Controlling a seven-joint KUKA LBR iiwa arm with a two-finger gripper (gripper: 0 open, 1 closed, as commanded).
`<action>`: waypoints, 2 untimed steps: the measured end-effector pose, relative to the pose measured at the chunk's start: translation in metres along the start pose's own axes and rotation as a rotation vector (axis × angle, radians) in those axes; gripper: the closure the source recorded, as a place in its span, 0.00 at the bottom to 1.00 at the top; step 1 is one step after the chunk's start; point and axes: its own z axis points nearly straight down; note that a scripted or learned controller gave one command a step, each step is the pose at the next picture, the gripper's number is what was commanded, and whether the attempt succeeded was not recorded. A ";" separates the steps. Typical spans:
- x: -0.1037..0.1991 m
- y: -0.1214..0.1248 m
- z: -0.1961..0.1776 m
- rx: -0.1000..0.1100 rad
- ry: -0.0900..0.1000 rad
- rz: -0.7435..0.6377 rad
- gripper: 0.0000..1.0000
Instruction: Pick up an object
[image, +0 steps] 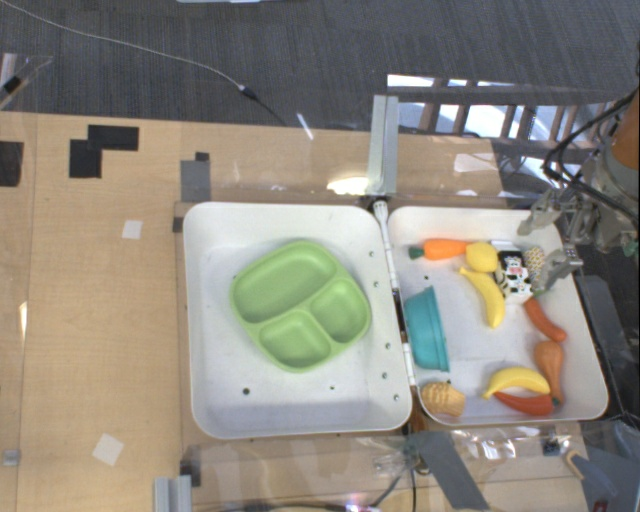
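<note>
**Over the right bin's far corner, nothing picked yet**

My gripper (552, 262) hangs at the upper right of the right bin (455, 225), low over its edge. I cannot tell how it is set or whether it grips anything; the metal parts blur into the clutter under them. I count nothing as held.

Just beside me, on the bin side, lie a small black-and-white item (514, 275), a lemon (481, 256) and a banana (486, 293), all touching or nearly so. A carrot (444, 249) lies past the lemon toward the divider. Below me along the right wall run a red pepper (545, 318), a pear-shaped fruit (549, 362), a second banana (518, 380) and a red chili (522, 403). A teal bowl (428, 328) leans by the divider, a biscuit (443, 399) below it. The left bin (210, 400) holds a green plate (300, 305).

To do this well, I judge I should pick one target with room round it. The red pepper stands apart from its neighbours and is close. The cluster by the lemon risks a pinch on two things at once, and the wall may block my outer side.

The black-and-white item bears markings, too small to read. I see no other writing.
</note>
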 end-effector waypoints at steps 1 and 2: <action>0.091 0.006 0.132 -0.003 0.004 -0.090 0.00; 0.001 0.057 0.148 -0.002 -0.007 -0.015 0.00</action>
